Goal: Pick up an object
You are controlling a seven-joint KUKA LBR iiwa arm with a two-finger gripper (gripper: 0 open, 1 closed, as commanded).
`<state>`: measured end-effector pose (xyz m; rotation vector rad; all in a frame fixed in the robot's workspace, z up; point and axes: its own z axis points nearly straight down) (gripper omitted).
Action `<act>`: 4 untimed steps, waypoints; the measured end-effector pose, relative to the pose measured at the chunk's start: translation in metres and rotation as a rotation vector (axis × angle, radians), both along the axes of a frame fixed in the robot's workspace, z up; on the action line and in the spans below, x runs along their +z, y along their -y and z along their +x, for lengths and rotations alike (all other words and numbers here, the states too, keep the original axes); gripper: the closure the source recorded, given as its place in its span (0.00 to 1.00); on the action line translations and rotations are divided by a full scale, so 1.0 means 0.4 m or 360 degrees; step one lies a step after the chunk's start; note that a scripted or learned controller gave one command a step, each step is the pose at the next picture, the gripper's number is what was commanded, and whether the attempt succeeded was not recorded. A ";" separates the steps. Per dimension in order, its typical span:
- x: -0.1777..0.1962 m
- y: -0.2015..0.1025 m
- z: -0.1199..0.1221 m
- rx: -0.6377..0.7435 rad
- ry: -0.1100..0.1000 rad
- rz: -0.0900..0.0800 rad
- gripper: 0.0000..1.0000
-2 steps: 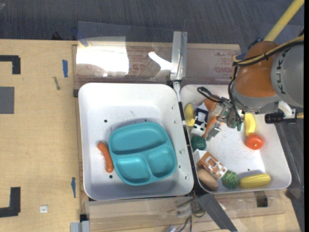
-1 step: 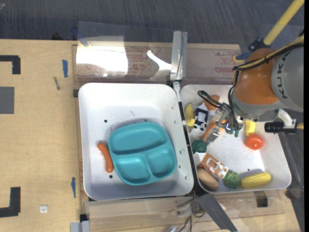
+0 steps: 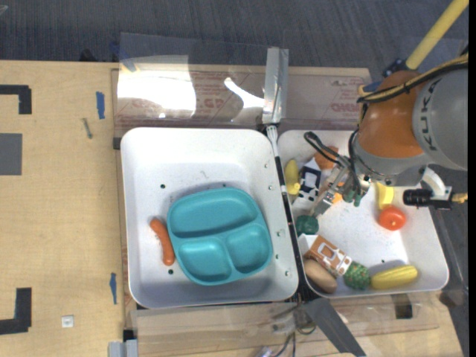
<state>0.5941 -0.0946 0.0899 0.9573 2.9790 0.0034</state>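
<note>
Grey metal pincer [image 3: 335, 192] hangs low in the right white bin [image 3: 435, 255], though I cannot tell how it is set. Just left of it lies a small yellow banana-like toy [image 3: 291, 172], just below it a dark green round piece [image 3: 306, 224]. An orange-red ball [image 3: 392, 219] sits well apart on its other side.

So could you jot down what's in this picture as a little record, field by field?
left bin: teal divided plate in the middle; orange sausage lying beside the plate's left edge
right bin: banana, green item, brown item, small printed box, orange-red fruit, other small items
arm: grey with an orange band, reaching in over the right bin
gripper: low over the right bin's left part
hold: cannot tell
</note>
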 end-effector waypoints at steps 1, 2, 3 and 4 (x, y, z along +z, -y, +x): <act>-0.001 -0.007 0.017 -0.0130 0.0000 0.0002 0.00; 0.000 0.019 -0.072 -0.0323 0.0002 0.0006 0.00; 0.001 0.072 0.133 -0.0567 -0.0059 0.0011 0.00; 0.030 0.077 0.148 -0.0562 -0.0006 -0.0001 1.00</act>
